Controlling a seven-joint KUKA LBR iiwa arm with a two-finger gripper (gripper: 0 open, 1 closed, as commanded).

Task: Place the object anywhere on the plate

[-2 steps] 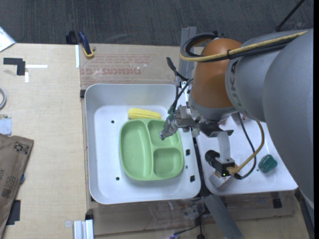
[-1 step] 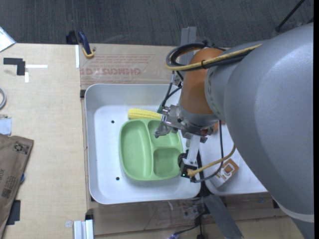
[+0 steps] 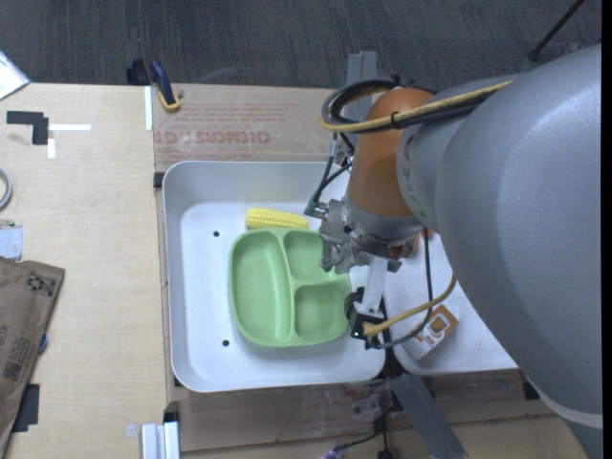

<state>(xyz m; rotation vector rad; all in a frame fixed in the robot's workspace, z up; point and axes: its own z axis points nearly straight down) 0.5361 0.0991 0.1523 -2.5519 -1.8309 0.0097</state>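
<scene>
The green plate (image 3: 277, 290), split into compartments, lies in the middle of the white bin (image 3: 191, 256). The pincer (image 3: 335, 254) hangs over the plate's far right compartment; whether it is apart or together I cannot tell. The yellow corn cob (image 3: 275, 220) lies just beyond the plate's far rim, near the bin's far wall, so placing seems pending.

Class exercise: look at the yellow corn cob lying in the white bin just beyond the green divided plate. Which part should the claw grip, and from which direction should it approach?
Probably the middle of the corn cob, coming down from above. It lies flat and long, roughly parallel to the green plate's far rim, so closing across its narrow width looks most secure. Its right end sits under the claw, so that end can't be judged.
</scene>
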